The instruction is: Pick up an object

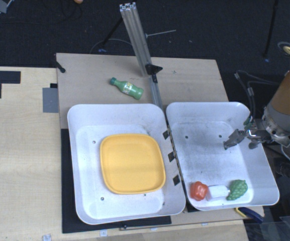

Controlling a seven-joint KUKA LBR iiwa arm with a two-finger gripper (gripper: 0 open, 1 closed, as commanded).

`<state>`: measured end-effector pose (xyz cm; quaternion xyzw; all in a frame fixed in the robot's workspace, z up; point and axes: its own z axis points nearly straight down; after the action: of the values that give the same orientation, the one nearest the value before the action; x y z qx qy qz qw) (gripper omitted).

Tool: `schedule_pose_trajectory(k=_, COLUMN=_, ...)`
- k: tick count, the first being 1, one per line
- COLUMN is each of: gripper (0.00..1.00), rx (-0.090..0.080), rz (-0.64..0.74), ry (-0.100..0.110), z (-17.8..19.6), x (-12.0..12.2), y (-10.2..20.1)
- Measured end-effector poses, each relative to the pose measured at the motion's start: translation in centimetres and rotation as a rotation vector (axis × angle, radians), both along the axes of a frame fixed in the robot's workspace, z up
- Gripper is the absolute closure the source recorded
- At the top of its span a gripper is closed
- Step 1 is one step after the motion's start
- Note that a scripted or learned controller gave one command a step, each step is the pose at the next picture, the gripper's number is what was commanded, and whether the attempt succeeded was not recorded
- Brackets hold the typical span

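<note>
fingers [233, 139] of the gripper [240, 137] are seen at the right of the frame, over the right-hand bin [205, 119], reaching in from the arm [278, 114] at the right edge. whether they are apart or together cannot be told at this size; nothing is seen held between them.

three small things are grouped at the lower right corner of that bin: a red tomato-like toy [199, 190], a white block [217, 192] just beside it, and a green broccoli-like toy [237, 190] touching the block on its other side. the fingers are placed above and well apart from this group, over bare bin floor.

a yellow plate [132, 163] is lying flat in the left-hand bin [84, 129], and a green bottle [127, 88] is lying on its side on the surface [195, 79] beyond the bins, at the upper middle of the frame.

the step in hand is judged to be the approach: no object has been grasped yet. for the next move, the fingers would need to be carried toward the lower right corner, opened, and lowered around one item. as the three are packed close against the bin wall, a clean grip on a single one is likely to be hard.
</note>
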<state>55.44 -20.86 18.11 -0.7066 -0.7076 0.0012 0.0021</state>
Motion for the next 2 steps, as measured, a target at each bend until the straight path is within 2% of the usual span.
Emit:
schedule_pose_trajectory(k=1, gripper=0.0, rx=0.0, rz=-0.001, ry=0.0, z=-5.8, x=-0.8, y=-0.4)
schedule_pose_trajectory(k=2, gripper=1.0, rx=-0.001, rz=-0.003, ry=-0.004, z=-4.6, x=-0.7, y=-0.6)
